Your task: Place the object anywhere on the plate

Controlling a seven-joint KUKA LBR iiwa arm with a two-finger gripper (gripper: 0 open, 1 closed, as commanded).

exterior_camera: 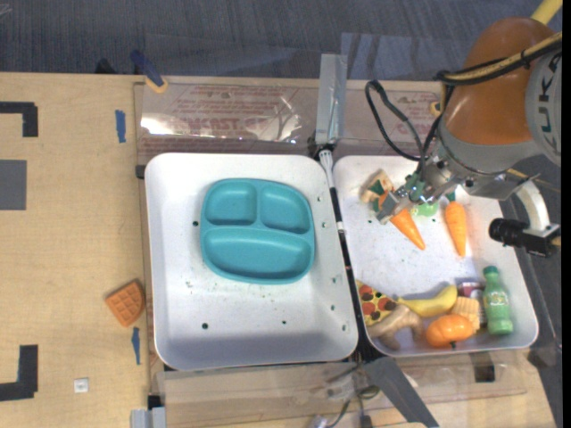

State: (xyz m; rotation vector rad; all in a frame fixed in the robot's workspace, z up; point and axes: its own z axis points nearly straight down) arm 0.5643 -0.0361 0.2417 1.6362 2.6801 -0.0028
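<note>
Open room: the left bin (169,328) has bare white floor all round the plate (257,230), widest along the near side and near left corner.
Plate: teal, three compartments (two small at the far side, one long at the near side), sitting mid-bin toward the far half, nothing on it.
Right bin (526,324): the middle floor is bare; toys crowd the near edge and the far-left part.
Bin edges: the two bins meet along a dark seam between them; a grey bar runs up from the seam at the far side.
Arm: comes in from the right over the right bin's far corner, with black cables looping beside it.
Claw (419,188): low over the far-left part of the right bin, just above the top of a carrot (409,226); I cannot tell whether it is wide, narrow or holding anything.
Carrots: two, the second (457,226) just right of the first, both in the right bin, well apart from the plate.
Small toy (380,191): one, mixed colours, just left of the claw.
Near-edge toys: one pizza slice (376,303), one banana (430,302), one orange fruit (449,329), one green bottle (496,302), one tan piece (393,323).
Bench (62,239): light wood with black tape marks at the left; one waffle toy (125,303) lies on it, left of the left bin.
Far side: a clear plastic sheet (223,114) lies behind the left bin; blue-grey carpet lies beyond.
</note>
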